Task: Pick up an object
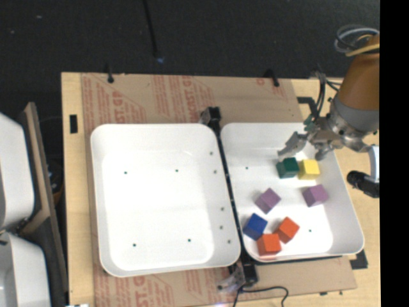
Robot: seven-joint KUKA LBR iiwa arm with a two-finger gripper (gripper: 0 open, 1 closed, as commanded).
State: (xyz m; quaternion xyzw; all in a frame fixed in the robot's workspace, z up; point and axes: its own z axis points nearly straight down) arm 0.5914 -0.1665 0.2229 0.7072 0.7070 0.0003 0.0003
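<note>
Nothing is lifted yet: the green cube (288,167) sits flat on the floor of the right bin (332,235), just below the gripper (305,144) and a shade to its left as the camera sees it, and it looks to me like the likeliest thing to be picked. It is a small dark green block with crisp edges, and touching its right side is a yellow cube (310,168) of the same sort, directly under the gripper. The fingers are spread apart, one pale tip angling out to the left above the green cube and the other reaching down toward the yellow one, with nothing between them, so I would judge the arm (358,88) to be in the approach, with the descent, the close and the lift all left to do. The two blocks sitting flush could make a clean pinch awkward (a finger has no gap to slip into on that shared side). Farther below the gripper lie two purple cubes (268,199), one lower left and one lower right, and beyond them, near the bin's front edge, a blue cube (255,226) with two orange cubes (269,244) pressed close to it. Well off to the gripper's left is the left bin (102,171).
</note>
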